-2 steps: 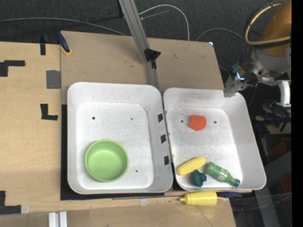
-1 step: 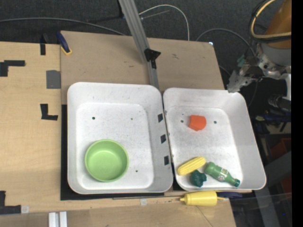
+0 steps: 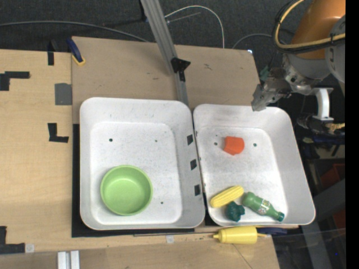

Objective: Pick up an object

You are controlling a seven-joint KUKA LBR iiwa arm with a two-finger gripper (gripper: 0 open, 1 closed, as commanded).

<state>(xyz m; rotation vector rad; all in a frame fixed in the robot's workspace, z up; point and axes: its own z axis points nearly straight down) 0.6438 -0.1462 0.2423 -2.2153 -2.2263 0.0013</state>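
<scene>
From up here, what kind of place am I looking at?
Probably a robotics lab test bench, not a kitchen: a grey arm reaches over two white bins holding toy items such as a plastic corn cob, with loose cables behind.

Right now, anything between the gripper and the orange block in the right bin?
Nothing. In the camera view only the bare white floor and upper rim of the right bin lie between the gripper and the small orange block.

Jaws (image 3: pixel 262 101) above right bin's (image 3: pixel 291 133) far rim, orange block (image 3: pixel 234 145) inside.
</scene>
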